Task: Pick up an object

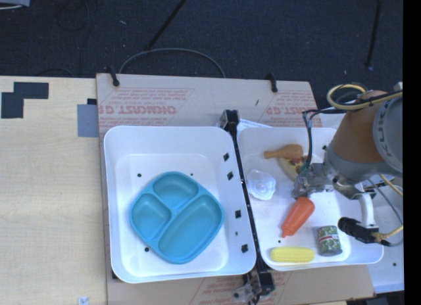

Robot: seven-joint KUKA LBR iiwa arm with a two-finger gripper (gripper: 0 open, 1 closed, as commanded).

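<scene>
My gripper (304, 188) is low in the right bin (368, 258), right at the upper end of an orange carrot (297, 216) that lies slanted on the bin floor. The wrist hides the contact, so I cannot tell whether it touches the carrot. A tan drumstick (284, 153) lies just behind the gripper. To the gripper's left sits a clear white cup (261, 185). A yellow corn cob (293, 254) and a green can (328, 240) rest near the bin's front edge.
The left bin (122, 159) holds a blue divided plate (175, 216). A black divider (238, 192) runs between the bins. The grey arm with its orange band (358, 136) and loose cables (358, 228) covers the right bin's right side.
</scene>
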